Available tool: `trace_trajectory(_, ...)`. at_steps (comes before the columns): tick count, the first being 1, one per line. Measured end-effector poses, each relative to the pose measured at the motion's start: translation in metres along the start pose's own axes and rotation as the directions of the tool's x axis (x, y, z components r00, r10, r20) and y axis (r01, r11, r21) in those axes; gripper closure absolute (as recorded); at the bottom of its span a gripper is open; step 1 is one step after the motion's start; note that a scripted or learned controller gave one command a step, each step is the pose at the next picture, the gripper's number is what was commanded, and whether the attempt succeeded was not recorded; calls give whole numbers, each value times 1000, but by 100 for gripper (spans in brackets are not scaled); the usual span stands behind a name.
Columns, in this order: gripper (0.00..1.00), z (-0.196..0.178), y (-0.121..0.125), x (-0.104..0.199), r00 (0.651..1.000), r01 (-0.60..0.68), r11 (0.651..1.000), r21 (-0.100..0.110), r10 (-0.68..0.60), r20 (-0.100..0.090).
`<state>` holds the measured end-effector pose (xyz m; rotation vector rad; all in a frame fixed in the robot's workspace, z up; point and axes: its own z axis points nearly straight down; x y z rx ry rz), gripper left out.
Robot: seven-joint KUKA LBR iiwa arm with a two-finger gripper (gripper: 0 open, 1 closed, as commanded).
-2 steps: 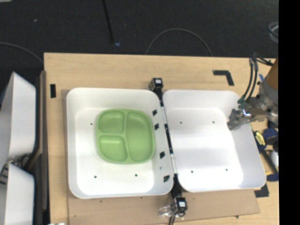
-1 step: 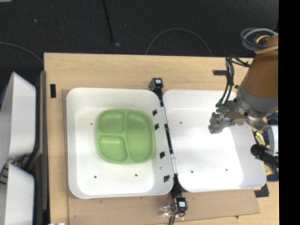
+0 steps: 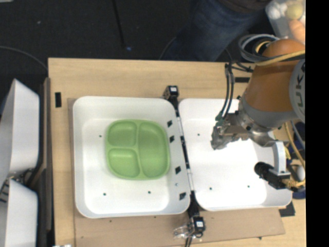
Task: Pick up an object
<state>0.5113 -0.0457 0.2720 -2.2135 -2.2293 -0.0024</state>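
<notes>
The green divided plate (image 3: 138,149) lies flat in the left bin (image 3: 87,112), well apart from the end effector (image 3: 220,140), which hangs over the right bin (image 3: 205,112) across the divider. The plate lies leftward of it, roughly square with no marked long axis. Whether the end effector grips anything cannot be told.

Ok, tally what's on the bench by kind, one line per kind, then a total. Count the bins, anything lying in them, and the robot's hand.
White bins: 2, the left bin and the right bin
Green divided plates: 1, the plate in the left bin
Robot hands: 1, the hand over the right bin
Total: 4
</notes>
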Motion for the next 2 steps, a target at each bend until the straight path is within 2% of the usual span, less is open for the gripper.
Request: trace_trajectory(2,100,35,8,104,1000,0,1000,3,0,0)
